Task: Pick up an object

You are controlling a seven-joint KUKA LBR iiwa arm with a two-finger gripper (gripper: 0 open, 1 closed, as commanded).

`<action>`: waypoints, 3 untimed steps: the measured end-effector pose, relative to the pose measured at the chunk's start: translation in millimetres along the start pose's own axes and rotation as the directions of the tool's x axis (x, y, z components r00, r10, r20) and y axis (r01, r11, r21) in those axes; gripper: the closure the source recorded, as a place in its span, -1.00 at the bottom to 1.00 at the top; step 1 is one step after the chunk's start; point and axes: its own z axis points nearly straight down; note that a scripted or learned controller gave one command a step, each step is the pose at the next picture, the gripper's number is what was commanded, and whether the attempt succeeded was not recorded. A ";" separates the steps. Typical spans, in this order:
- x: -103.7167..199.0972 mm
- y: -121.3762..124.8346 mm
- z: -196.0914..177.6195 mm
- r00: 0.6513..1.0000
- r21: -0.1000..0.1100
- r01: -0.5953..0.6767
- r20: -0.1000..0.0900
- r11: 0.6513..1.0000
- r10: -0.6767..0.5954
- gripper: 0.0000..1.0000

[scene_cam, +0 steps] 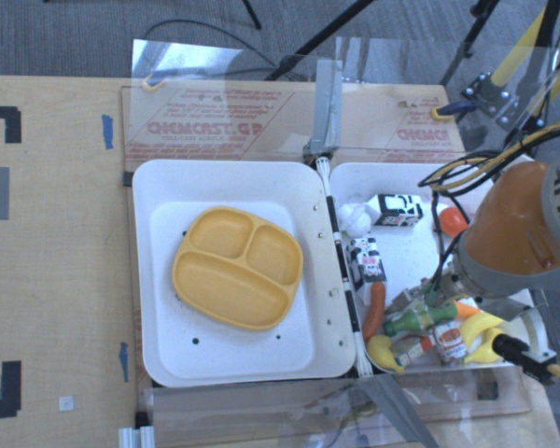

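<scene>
Green plastic bottle (418, 319) lies in the right white bin (406, 177), six o'clock corner — gripper (441, 292) poised above, probably targeting; grip state indeterminate.

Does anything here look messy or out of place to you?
Somewhat. The right bin is a jumble: a green bottle lies on its side among a banana, a red sausage-like piece and small cartons. The yellow divided plate sits askew in the left bin. Nothing looks spilled or broken.

Two white bins (229, 180) on wooden bench (56, 250)
</scene>
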 end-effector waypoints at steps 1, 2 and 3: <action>-6.3 11.6 3.6 0.995 0.017 -0.095 -0.008 0.995 0.096 -1.00; -14.2 50.2 -34.9 0.996 0.018 0.088 -0.011 0.996 -0.088 -1.00; -71.7 125.1 -23.7 0.996 0.020 -0.090 -0.007 0.996 0.090 -1.00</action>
